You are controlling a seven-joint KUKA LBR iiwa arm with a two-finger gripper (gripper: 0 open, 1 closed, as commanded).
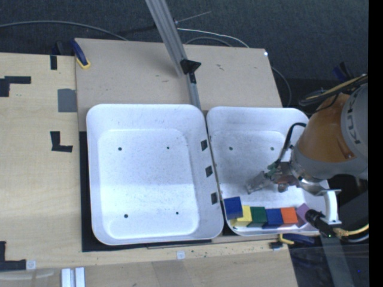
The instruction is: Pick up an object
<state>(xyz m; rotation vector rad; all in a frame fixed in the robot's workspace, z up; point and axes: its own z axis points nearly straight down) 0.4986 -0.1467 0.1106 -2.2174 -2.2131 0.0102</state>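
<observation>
On the worktop (149, 70) sit two white bins; the right bin (251, 130) has the arm (326, 139) reaching into it. Along that bin's near wall runs a row of small blocks (263, 215), its long axis left to right. The tool (258, 184) hangs just above the row, toward its left end; whether it is parted, or has hold of anything, I cannot tell.

Grey arm (359, 121), orange band, black cable.
</observation>
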